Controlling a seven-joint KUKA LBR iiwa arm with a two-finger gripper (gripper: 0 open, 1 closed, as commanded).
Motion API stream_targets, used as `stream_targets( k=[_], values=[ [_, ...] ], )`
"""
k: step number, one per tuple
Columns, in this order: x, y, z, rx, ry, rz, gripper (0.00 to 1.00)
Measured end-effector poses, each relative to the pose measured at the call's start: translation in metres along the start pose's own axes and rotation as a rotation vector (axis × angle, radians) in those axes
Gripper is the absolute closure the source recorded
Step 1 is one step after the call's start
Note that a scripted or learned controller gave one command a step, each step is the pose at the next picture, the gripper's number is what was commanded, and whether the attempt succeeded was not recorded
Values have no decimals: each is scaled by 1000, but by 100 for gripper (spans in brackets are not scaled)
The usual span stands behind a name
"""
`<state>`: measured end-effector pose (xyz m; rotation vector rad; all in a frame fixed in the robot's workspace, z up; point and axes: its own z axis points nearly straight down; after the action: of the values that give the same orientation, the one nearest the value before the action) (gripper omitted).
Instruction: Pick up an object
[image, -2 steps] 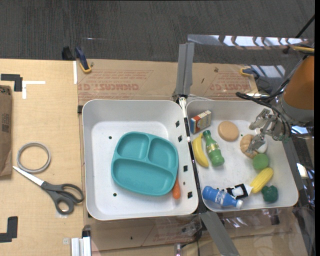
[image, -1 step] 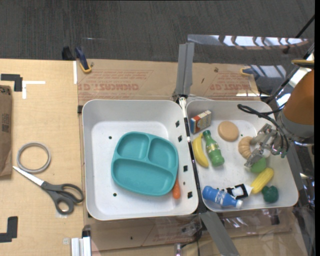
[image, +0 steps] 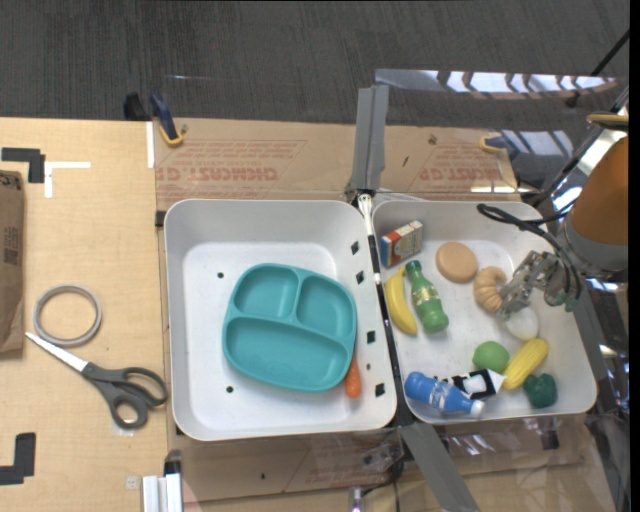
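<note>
Status: pick not accomplished. Gripper low in right bin, fingers spread, nothing visibly between them. White egg-like object directly beneath; tan ridged gourd just left of gripper. Closing and lifting remain.

A light wooden bench top spreads from nine o'clock, with brown cardboard laid flat toward twelve. Dark grey carpet fills the top. Scissors and a tape roll lie at eight o'clock. Bright reflections glint at two o'clock.
</note>
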<state>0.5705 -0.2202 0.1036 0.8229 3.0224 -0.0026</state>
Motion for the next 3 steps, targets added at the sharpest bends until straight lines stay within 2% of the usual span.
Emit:
stream_targets(
  k=[1,2,3],
  values=[
    [0,0,0,0,0,0,0],
    [52,-16,10,1,2,31,0],
    [52,-15,1,0,1,28,100]
  ],
)
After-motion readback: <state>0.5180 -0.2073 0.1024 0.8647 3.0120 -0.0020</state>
